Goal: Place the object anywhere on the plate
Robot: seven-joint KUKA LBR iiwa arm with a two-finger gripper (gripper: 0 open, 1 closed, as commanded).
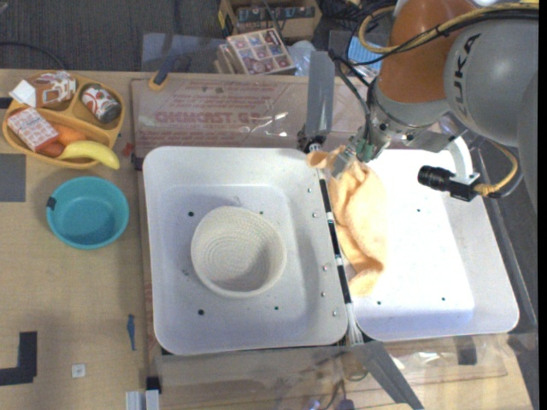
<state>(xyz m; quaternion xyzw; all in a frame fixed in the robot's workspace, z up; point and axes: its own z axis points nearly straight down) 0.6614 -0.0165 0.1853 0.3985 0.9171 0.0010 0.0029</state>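
A cream woven plate (238, 250) sits in the middle of the left bin (171, 186). A pale orange cloth (359, 225) hangs and drapes along the left edge of the right bin (436, 254), beside the divider between the bins. Its top corner is bunched up between the fingers of my gripper (339, 161), which is shut on it just above the divider's far end. The cloth's lower end rests on the right bin floor. The plate lies to the left of and nearer than the gripper, with nothing on it.
On the bench to the left stand a blue bowl (87, 212) and a yellow tray (17, 135) of toy food with a banana (90, 152). A black connector (444, 180) juts from the arm over the right bin. Boxes (256, 49) sit beyond the bins.
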